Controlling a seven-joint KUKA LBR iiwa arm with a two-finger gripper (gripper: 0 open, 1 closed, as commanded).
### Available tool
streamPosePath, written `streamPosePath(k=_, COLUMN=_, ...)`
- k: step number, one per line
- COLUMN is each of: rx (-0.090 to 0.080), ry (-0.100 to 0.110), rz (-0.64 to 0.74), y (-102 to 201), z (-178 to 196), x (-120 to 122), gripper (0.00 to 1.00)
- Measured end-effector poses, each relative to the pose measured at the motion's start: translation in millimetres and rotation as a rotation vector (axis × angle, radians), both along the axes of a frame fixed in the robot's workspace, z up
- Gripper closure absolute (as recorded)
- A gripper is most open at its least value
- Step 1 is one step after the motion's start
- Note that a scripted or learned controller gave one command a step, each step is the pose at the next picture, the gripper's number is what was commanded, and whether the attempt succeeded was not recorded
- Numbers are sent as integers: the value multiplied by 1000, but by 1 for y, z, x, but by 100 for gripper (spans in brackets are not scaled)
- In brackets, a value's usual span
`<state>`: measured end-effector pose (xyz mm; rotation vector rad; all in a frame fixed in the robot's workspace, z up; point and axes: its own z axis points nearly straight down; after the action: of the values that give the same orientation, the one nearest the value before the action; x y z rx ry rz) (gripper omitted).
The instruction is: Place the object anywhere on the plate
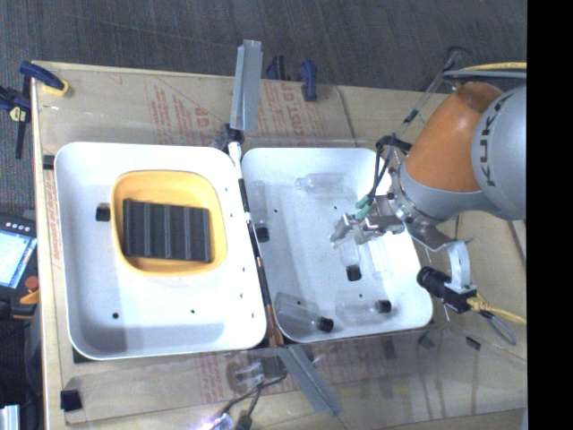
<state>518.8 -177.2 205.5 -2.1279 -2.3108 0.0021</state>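
A yellow plate [166, 189] lies in the left bin [81, 312], and a dark ridged rack [167, 231] rests on its middle. In the right bin [295, 240] lie several clear plastic bottles with black caps: one at the front left [301, 314], one at the front right [363, 310], one near the back wall [320, 184]. Another clear bottle [354, 263] stands just below my gripper [356, 231]. The gripper hovers over the right half of the right bin, close to this bottle. Whether it touches the bottle cannot be made out.
A small black item [103, 211] lies left of the plate in the left bin. Another small black piece [261, 233] sits near the left wall of the right bin. Clamps [307, 77] and a metal bar [245, 83] stand at the bench's back edge.
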Motion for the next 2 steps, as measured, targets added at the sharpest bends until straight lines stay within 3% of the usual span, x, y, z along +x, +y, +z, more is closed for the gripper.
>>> streamPosePath(k=1, rx=1, ry=-1, rz=166, y=40, z=-5, x=32, gripper=100)
streamPosePath(k=2, rx=2, ry=1, rz=313, y=127, z=-5, x=93, gripper=100)
